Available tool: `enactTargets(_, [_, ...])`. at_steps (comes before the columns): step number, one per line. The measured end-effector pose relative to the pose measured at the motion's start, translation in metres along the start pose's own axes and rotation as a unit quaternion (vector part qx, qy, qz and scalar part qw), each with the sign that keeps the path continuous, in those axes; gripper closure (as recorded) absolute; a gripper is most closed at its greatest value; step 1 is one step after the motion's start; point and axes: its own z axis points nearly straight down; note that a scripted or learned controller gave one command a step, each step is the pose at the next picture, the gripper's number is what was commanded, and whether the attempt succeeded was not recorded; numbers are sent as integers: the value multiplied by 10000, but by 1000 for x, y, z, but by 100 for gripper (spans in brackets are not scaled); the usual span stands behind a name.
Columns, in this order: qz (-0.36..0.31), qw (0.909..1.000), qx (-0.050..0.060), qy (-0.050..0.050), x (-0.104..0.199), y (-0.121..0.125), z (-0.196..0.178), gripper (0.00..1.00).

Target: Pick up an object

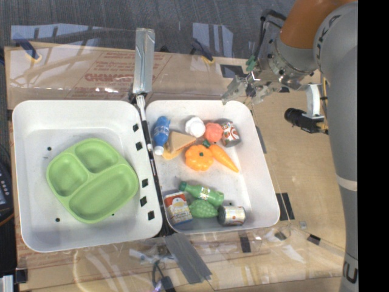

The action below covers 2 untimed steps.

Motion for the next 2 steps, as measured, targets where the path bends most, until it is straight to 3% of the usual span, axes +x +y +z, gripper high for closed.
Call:
enactTargets(1, [-253,9997,-10,0,37,4,151,0])
enactTargets(2, [-58,9999,-94,-12,46,-71,171,0])
